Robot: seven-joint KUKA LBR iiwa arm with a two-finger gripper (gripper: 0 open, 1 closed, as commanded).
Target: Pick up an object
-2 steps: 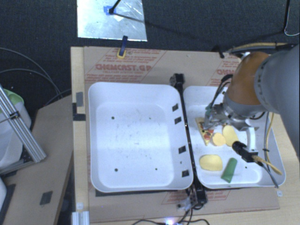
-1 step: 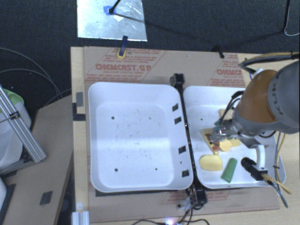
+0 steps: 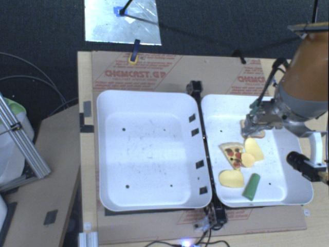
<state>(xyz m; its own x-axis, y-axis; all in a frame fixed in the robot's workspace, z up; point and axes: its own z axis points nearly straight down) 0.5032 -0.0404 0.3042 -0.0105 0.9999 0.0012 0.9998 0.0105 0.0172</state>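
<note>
Camera view, looking down at a slant on the counter (image 3: 169,68). Two shallow white plastic bins side by side: left bin (image 3: 110,104), right bin (image 3: 295,192). All the small objects lie in the right bin, clustered toward its middle and near edge.

Objects noted:
- flat wedge of toy pizza, tan crust with red spots (image 3: 233,154)
- pale yellow rounded piece (image 3: 253,149), touching a smaller yellow-orange piece (image 3: 248,160) just below it
- pale yellow lumpy piece (image 3: 231,178) nearer the front rim
- short green cylinder (image 3: 251,187), long axis running near-to-far with a slight lean, just beside the lumpy yellow piece
- a tan, reddish-edged flat bit (image 3: 258,134), partly covered by the claw

Grey arm with the orange band (image 3: 307,68) reaches in from the right. Claw (image 3: 255,129) sits low over the far part of the cluster, right at the tan bit. Cannot tell how the claw is set; too small and blurred to judge.

Judgement: nearest candidate is the tan bit directly under the claw. The pale yellow rounded piece and pizza wedge lie just toward the front rim and slightly left. Any grasp on those calls for a short shift that way.
</note>
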